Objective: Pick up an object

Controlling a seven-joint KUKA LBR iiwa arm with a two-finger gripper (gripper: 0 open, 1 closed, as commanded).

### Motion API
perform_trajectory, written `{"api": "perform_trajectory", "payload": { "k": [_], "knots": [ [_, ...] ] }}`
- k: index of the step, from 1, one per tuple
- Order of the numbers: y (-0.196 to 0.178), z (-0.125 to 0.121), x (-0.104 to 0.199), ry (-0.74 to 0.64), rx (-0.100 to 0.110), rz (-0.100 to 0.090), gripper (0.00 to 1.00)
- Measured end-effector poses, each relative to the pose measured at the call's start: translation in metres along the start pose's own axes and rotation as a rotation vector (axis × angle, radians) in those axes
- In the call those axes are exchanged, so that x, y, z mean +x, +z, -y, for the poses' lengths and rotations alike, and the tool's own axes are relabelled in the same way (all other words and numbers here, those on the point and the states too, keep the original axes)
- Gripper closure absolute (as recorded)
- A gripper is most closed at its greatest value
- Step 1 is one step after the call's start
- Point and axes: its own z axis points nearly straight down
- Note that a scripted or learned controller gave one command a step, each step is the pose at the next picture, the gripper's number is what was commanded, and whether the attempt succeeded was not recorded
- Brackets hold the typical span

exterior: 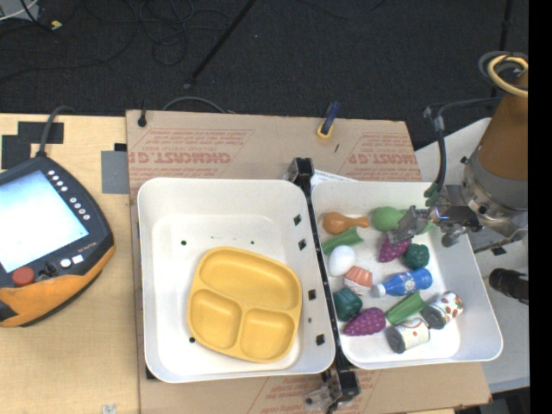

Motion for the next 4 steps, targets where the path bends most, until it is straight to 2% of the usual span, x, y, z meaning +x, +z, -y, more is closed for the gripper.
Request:
{"api": "perform_trajectory", "payload": {
  "k": [1,2,3,4],
  "knots": [
    [-0.231,0.053,-0.013,0.001,-0.020,0.005,0.00],
    [-0.230,0.051,-0.010,-0.007,0.000,0.002,1.00],
    [-0.254,0.046,0.046,-0.006,-0.004,0.000,1.00],
    [-0.253,0.052,0.129,-0.009,0.001,0.000,1.00]
  ]
}}
